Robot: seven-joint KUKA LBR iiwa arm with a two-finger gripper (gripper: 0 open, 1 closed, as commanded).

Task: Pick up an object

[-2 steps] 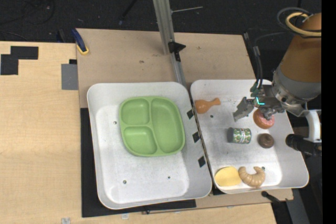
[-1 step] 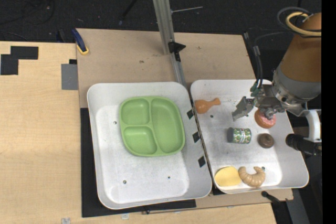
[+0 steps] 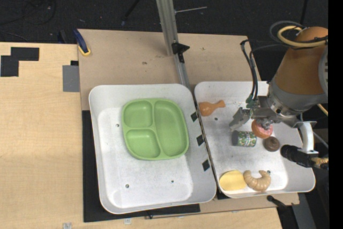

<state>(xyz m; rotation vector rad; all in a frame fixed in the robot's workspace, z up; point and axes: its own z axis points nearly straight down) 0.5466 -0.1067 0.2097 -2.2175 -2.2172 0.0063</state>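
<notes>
Two shallow white bins: left [image 3: 107,179] with one green three-compartment plastic plate [image 3: 155,128]. Right [image 3: 214,166] with six bits: orange pear-shaped toy [image 3: 210,108], green can [image 3: 246,139], pink-white donut [image 3: 262,129], brown ball [image 3: 271,143], yellow disc [image 3: 232,181], tan croissant [image 3: 258,180]. Grey two-finger gripper [image 3: 252,115] spread wide above can, pinching nothing.

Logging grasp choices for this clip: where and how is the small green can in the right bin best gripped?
Judging by its pose, the green can lies on its side, long axis running left-right. Come straight down and close across its round body at mid-length. Its near side looks free; the pink object and brown piece crowd its right end, so avoid gripping end to end.
</notes>
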